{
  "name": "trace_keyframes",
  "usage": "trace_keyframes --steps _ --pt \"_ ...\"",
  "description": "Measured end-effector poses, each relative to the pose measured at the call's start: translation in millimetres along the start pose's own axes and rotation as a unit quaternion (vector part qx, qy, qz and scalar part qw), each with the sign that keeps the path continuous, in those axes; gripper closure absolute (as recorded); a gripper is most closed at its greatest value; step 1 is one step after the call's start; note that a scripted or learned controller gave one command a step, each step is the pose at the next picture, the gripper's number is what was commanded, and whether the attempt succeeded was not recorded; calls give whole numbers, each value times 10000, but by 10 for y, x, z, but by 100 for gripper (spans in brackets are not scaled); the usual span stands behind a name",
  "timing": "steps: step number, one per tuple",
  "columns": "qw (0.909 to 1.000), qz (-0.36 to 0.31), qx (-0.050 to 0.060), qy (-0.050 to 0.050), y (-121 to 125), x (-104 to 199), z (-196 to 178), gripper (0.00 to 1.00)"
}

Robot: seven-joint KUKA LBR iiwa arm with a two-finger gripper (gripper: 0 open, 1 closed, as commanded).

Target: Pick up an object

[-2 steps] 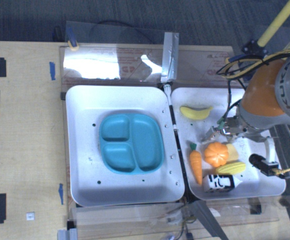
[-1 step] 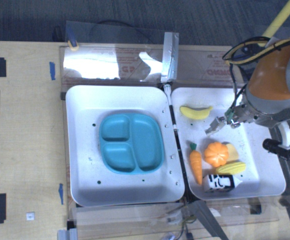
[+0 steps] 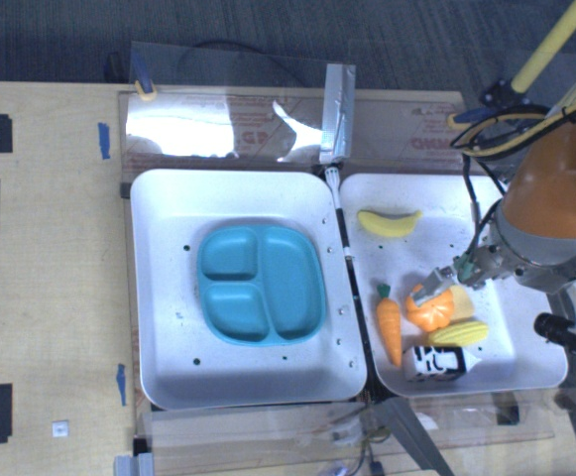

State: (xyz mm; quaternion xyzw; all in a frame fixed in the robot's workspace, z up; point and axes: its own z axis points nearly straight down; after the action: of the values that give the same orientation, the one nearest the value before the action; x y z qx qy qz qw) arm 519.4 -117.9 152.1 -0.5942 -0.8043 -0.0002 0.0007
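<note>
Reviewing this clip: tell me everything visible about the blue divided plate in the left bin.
The blue divided plate is a rounded-rectangle tray in turquoise, plastic by its look, with three compartments: two smaller ones stacked on its left side and one long one on its right, split by raised ridges. It lies flat, slightly rotated, near the middle of the left bin. All three compartments hold nothing. Only the bin floor touches it; the end effector is over the right bin, well away.

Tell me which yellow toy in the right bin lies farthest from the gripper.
The banana, alone near the right bin's back wall. The other yellow toy, the corn cob, lies close below the gripper, beside the orange fruit.
</note>
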Motion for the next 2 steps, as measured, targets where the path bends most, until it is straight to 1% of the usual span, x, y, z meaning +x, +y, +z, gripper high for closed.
trace_keyframes --steps 1,2 --pt "9995 298 -86 -63 -20 -182 603 0" --pt "9994 303 -109 -80 -8 -192 499 100"
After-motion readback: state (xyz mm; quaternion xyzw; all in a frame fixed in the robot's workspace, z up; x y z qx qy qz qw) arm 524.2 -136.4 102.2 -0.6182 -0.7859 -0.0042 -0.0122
